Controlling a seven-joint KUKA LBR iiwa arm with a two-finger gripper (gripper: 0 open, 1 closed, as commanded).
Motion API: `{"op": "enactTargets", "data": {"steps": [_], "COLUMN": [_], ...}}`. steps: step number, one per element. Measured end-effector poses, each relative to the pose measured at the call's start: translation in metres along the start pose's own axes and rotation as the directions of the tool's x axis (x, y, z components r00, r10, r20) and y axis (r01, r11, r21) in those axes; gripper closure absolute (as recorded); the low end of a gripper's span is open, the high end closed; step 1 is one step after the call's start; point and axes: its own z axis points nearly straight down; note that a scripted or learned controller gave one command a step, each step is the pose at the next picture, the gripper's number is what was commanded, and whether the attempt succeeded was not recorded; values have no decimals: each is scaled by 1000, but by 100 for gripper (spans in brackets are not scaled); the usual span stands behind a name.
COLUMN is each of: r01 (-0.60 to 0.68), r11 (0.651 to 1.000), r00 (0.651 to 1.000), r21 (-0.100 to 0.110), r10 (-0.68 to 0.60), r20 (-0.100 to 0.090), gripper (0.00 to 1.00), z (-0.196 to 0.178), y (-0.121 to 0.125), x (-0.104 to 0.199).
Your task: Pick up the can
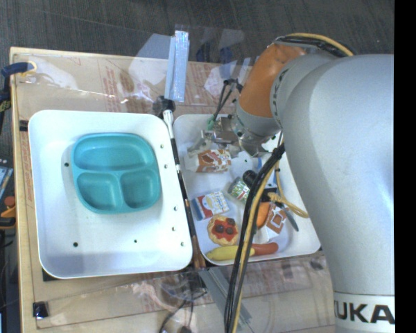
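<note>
A glossy turquoise plastic tray is seen in a smooth white plastic bin. The arm is cased in smooth matt grey, and the table looks wooden.

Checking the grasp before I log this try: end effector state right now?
End effector: low over the far end of the right bin, by a food packet; open or closed cannot be told, and no can is seen held.

The arm is a thick, rounded, pale grey casing with an orange band above the wrist. Black cables run down alongside it, joined by a yellow one near the top. White lettering, apparently "UKA", shows at its lower end
</note>
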Motion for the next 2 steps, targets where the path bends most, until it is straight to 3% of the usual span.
{"op": "enactTargets", "data": {"steps": [1, 2], "r01": [-16, 26], "r11": [1000, 1000], "r00": [1000, 1000], "r21": [0, -1], "r10": [16, -26], "r20": [3, 3], "gripper": [0, 0], "z": [0, -1], "y": [-3, -18], "x": [-69, -43]}}
